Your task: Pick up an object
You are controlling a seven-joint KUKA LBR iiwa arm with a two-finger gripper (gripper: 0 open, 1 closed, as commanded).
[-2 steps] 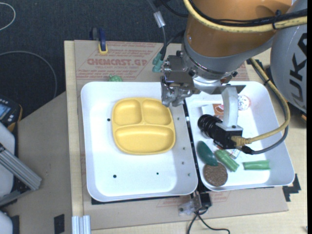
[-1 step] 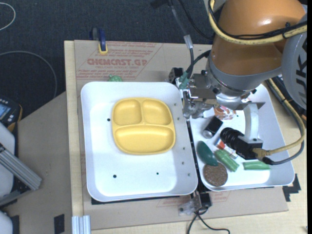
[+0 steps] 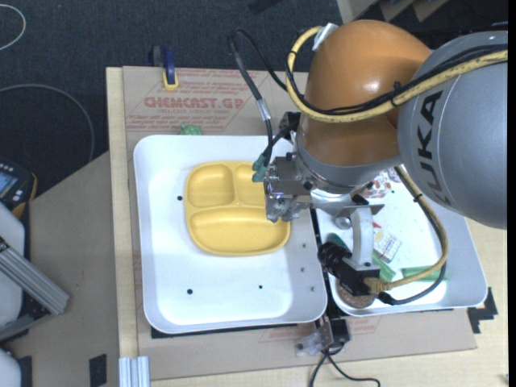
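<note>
Tool (image 3: 276,204): at the right edge of the yellow divided plate (image 3: 230,210) in the left bin (image 3: 161,240); I cannot tell its state. I judge the plate light, rigid, slick; best pinched at its rim.

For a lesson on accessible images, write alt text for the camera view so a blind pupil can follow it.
A grey robot arm with an orange band reaches in from the right over two shallow white bins, its gripper at the right edge of a yellow divided plastic plate lying in the left white bin. The right white bin holds small mixed items.
</note>
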